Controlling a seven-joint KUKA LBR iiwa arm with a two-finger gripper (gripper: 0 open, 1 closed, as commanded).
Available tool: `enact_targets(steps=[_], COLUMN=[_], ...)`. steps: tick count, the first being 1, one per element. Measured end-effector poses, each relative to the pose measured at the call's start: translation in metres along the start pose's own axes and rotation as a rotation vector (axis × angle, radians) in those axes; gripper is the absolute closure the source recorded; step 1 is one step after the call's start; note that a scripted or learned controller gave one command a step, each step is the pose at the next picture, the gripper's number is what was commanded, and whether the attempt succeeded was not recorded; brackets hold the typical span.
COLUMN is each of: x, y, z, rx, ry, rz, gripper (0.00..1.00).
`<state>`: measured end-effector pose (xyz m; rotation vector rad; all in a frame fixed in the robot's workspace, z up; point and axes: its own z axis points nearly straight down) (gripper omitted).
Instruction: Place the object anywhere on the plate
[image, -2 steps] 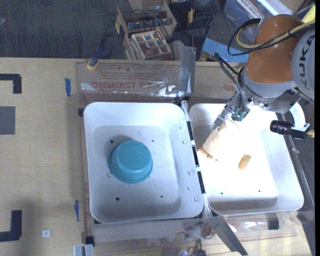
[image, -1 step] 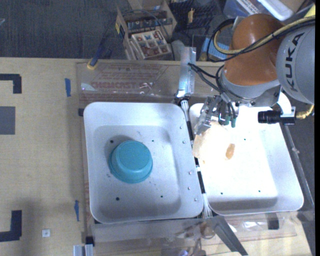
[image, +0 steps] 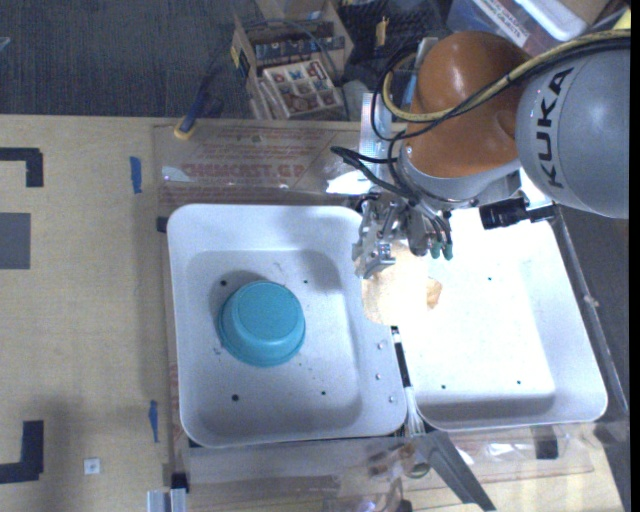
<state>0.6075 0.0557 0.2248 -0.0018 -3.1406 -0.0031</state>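
KUKA arm (image: 560, 110) reaching in from right of teal plate (image: 262, 322). Left bin (image: 200, 400) holding the plate. Right bin (image: 520, 350) alongside, washed out by glare. Gripper (image: 400, 238) up and right of plate, near the dividing wall. Cannot tell whether open or closed. Small orange object (image: 432, 293) well right of plate, on right bin floor, apparently ungripped.

Risks:
- off-centre grasp from glare
- slip of so small a piece
- snag on dividing wall
- roll-off if plate top is domed

Two white bins (image: 200, 240) side by side (bench (image: 70, 300) wooden).
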Motion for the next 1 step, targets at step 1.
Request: enact_targets(steps=[1], x=[-0.0002], y=[-0.0002], z=[-0.0005], rx=[0.000], ry=[-0.001], rz=[0.000], gripper=[0.00])
